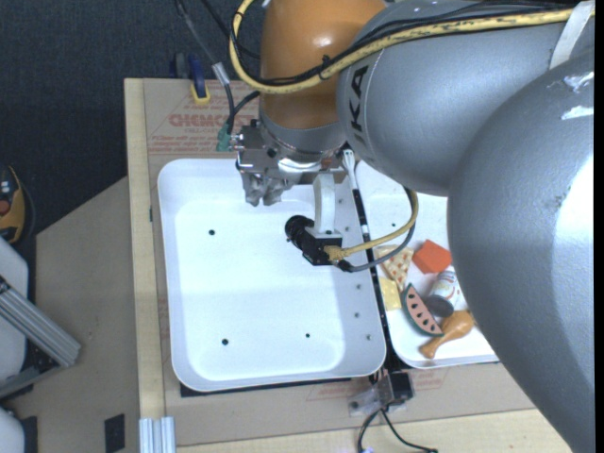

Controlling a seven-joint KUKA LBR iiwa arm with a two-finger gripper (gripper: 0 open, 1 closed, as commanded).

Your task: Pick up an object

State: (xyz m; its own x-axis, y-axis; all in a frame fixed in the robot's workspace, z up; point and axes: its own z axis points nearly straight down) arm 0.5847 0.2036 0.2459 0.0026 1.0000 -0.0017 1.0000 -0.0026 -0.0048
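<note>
Glossy white plastic bins, glossy orange band, matt brown bench.

Arm hides right bin

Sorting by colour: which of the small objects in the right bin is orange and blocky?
The orange block, uppermost of the cluster; the others are curved or darker.

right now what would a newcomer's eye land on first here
The big grey arm sweeps in from the right, its orange band bulging at top centre. Below it the gripper hangs over the far end of the left bin. Small toys, including an orange block, crowd the right bin.
</note>
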